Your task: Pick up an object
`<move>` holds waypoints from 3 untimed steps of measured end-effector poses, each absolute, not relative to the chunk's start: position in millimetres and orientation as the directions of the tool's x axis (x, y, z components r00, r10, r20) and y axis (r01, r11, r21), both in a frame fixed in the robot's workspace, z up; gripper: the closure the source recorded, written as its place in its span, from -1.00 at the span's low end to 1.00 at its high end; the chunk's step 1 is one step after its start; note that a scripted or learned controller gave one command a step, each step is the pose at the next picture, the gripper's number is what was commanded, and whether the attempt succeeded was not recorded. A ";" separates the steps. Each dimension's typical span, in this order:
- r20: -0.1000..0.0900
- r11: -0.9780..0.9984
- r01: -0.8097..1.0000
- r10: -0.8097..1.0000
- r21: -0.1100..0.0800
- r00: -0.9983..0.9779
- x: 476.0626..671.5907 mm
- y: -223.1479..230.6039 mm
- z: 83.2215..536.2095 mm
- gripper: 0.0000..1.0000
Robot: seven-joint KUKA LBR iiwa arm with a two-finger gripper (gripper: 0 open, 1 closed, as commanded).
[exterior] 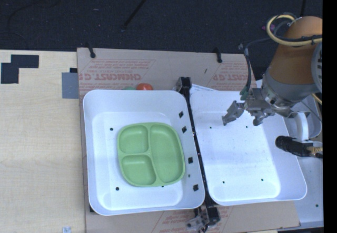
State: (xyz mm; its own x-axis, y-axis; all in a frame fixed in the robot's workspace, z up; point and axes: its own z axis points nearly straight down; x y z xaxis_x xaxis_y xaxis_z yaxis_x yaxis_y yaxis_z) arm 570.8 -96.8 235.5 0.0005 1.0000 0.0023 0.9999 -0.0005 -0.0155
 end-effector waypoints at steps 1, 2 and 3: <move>0.001 0.001 1.000 1.000 -0.003 -0.001 573.1 -97.1 241.8 -1.00; 0.002 0.001 1.000 1.000 -0.010 -0.001 567.2 -88.5 181.0 -1.00; 0.002 -0.001 1.000 1.000 -0.010 0.001 558.4 -94.6 124.3 -1.00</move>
